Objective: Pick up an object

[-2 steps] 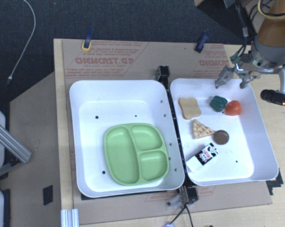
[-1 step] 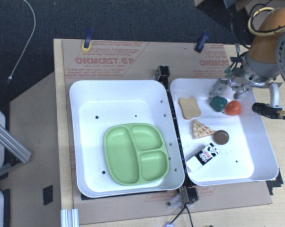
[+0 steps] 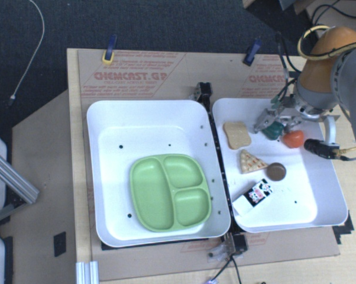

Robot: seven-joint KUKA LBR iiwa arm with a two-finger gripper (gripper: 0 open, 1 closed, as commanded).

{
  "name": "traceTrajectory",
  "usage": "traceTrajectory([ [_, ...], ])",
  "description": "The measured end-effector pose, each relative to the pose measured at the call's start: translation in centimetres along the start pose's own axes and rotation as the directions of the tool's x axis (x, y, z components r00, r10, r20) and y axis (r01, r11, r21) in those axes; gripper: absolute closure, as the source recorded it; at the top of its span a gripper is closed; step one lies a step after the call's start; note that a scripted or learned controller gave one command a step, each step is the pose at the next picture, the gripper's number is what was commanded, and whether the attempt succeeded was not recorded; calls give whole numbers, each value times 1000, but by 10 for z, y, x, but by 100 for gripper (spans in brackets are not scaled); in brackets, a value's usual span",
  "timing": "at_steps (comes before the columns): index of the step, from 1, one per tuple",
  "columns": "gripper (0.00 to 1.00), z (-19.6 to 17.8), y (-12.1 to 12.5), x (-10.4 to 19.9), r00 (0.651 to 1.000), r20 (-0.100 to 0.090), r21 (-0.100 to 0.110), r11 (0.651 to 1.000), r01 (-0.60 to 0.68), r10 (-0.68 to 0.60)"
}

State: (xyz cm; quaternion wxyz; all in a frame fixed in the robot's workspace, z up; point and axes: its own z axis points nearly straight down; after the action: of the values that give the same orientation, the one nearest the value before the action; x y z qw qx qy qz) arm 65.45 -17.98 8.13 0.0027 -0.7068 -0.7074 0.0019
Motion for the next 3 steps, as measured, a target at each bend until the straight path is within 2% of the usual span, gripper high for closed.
traceTrajectory([
  [1, 100, -15, 2, 0, 1000, 2, -8, 1000, 1, -1],
  [3, 100, -144, 4, 5, 1000, 4, -16, 1000, 1, -1],
])
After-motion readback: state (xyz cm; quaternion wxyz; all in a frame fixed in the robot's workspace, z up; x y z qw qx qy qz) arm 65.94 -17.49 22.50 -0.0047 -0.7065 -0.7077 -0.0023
